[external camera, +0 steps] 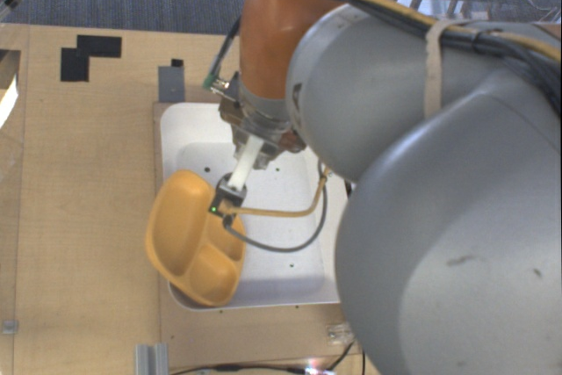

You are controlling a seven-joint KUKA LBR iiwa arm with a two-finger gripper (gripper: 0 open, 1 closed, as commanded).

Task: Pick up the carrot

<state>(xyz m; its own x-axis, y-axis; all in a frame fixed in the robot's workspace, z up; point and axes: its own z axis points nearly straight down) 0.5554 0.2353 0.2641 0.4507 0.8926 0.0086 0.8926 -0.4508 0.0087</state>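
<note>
Direction from tool (253, 140) to carrot cannot be told; tool hangs right of yellow bowl (189, 241), opening unreadable.

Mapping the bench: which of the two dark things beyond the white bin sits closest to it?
The small grey block, right by the corner of the bin; the black L-shaped patch lies farther left, apart.

bowl (184, 233) yellow | bin (290, 189) white | arm (421, 145) grey (orange band) | bench (79, 189) tan
</note>
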